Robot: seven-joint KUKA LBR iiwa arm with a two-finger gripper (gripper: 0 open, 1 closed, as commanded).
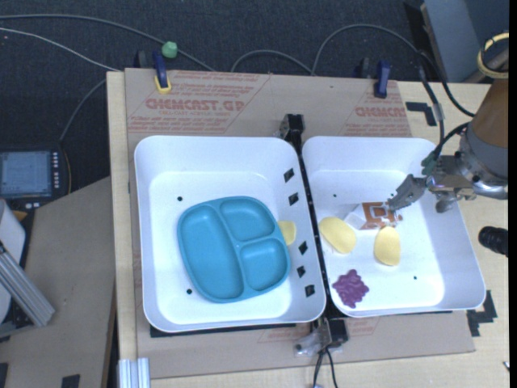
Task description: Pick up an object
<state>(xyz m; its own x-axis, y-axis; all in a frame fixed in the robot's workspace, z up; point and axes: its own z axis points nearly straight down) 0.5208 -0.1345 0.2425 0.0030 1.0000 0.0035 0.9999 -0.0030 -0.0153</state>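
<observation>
The gripper (398,202) hangs over the right bin (452,289), above a small orange-and-white item (376,214) too indistinct to identify; jaw state cannot be told. Two yellow lemons lie there: one (338,235) angled diagonally, one (388,246) near upright. One purple grape bunch (350,288). Left bin (153,217): one blue tray (233,247), half-hiding another yellow piece (287,232).

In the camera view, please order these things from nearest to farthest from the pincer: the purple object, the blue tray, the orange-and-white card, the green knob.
From the pincer, over the right bin:
1. Orange-and-white card, right bin, just beside the pincer tip.
2. Purple object, right bin, near its front edge.
3. Blue tray, in the left bin.
4. Green knob, beyond the board's far left corner.
</observation>
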